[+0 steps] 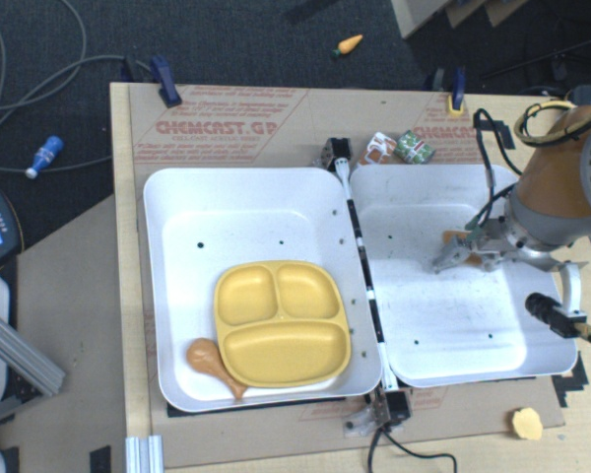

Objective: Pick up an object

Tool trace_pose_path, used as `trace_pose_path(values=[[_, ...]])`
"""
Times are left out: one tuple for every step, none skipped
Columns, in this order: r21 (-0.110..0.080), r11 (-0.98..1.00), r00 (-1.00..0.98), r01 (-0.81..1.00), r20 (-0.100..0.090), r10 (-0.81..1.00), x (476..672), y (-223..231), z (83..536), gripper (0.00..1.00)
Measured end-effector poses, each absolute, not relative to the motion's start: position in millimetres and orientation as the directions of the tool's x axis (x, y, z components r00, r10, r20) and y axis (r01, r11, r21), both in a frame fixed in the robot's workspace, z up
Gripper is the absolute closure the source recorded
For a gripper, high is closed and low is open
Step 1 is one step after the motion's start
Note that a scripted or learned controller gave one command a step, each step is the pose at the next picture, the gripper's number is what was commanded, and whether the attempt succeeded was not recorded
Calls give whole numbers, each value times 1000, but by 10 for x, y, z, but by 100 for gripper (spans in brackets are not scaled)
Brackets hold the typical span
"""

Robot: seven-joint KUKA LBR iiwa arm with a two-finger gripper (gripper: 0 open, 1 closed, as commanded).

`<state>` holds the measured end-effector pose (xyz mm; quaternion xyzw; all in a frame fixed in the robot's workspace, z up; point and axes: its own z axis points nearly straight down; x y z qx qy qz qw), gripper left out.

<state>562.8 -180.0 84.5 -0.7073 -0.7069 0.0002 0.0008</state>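
Observation:
A yellow divided plate [279, 323] lies in the left bin [177, 215], toward its front. A tan toy drumstick [212, 361] lies against the plate's front left edge, partly tucked under it. My gripper [451, 255] hangs low over the right bin [414, 333], in its middle right part, pointing left. The grey arm with its orange band [557, 180] comes in from the right above it. A small orange-brown bit [457, 235] shows right beside the gripper; I cannot make out what it is or whether it is held.
Small snack packets [398, 148] lie on the bench behind the right bin. A yellow chunk [525, 423] sits on the bench at the front right corner. Black cables [492, 156] loop over the right bin's far side. A black divider strip [362, 264] separates the bins.

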Motion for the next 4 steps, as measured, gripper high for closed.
trace_pose_path(values=[[10, 4, -4, 1000, -4, 1000, 6546, -2019, 859, 0], [-4, -1, 1, 1000, 2, 1000, 6056, -1798, 850, 0], [6, 0, 0, 1000, -3, 1000, 6092, -1814, 967, 100], [-12, -5, 5, 1000, 5, 1000, 4729, -1585, 999, 100]])
